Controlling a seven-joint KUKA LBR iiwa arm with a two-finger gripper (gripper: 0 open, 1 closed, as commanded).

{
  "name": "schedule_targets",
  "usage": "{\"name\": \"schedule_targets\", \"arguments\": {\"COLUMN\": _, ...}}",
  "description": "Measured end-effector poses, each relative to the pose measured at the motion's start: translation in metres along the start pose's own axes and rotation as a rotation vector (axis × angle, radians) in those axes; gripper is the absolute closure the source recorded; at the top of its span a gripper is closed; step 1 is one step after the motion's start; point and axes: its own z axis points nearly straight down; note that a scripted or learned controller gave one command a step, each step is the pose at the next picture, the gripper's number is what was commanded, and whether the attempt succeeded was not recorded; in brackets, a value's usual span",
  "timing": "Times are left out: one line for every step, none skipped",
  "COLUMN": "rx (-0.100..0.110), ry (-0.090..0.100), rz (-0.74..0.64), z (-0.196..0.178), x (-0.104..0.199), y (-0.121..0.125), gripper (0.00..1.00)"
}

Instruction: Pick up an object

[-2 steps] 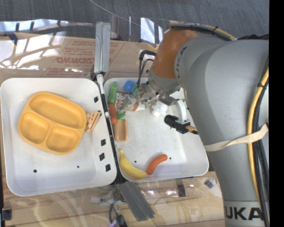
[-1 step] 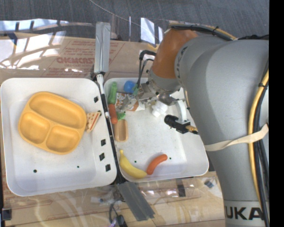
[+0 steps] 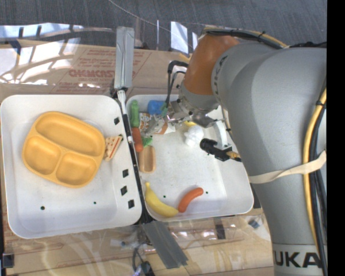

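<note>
The gripper hangs over the upper part of the right bin, at about 11 o'clock of that bin's floor, low among a cluster of small toy foods. Whether it is spread or pressed together I cannot tell, since the wrist covers it.

Just beside it sit a blue block and a green pickle-like piece at 12 o'clock, an orange carrot along the left wall, and a small white item toward the centre. Lower down lie a hot dog bun at 9 o'clock, a banana at 7 o'clock and a red sausage at 6 o'clock.

In the left bin a yellow divided plate fills the upper half, with a cracker touching its 3 o'clock rim.

The toys look like light, stiff, smooth plastic, so probably slippery; the sausage lies apart from the rest and seems easiest, pinched across its middle, over the short width.
</note>
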Motion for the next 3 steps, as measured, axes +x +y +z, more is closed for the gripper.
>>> {"name": "schedule_targets", "arguments": {"rx": -0.004, "ry": -0.002, "rz": -0.026, "z": -0.002, "x": 0.000, "y": 0.002, "gripper": 0.00}}
{"name": "schedule_targets", "arguments": {"rx": -0.015, "ry": -0.004, "rz": -0.220, "z": -0.003, "x": -0.002, "y": 0.004, "gripper": 0.00}}
{"name": "schedule_targets", "arguments": {"rx": -0.018, "ry": 0.000, "rz": -0.720, "z": -0.001, "x": -0.013, "y": 0.002, "gripper": 0.00}}
